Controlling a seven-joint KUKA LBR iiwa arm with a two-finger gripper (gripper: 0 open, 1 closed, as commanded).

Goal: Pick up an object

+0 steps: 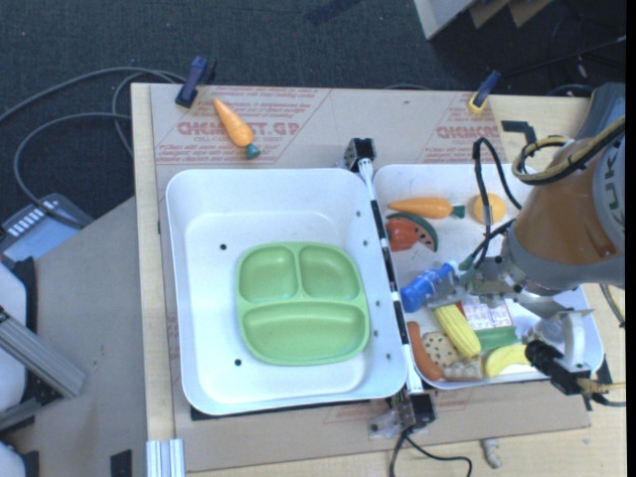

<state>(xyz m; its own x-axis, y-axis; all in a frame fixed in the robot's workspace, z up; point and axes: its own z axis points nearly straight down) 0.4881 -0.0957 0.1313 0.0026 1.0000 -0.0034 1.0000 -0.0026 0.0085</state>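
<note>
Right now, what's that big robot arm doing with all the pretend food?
The robot arm is leaning over the right bin, which holds toy food such as a corn cob, a watermelon slice and a carrot. It's meant to pick something up. The left bin holds a green divided plate.

A single fixed camera sits above the table (298,107), looking down at a slant from moderate height. It takes in both bins, left (189,266) and right (437,179), with the arm (571,217) entering from the right.
</note>
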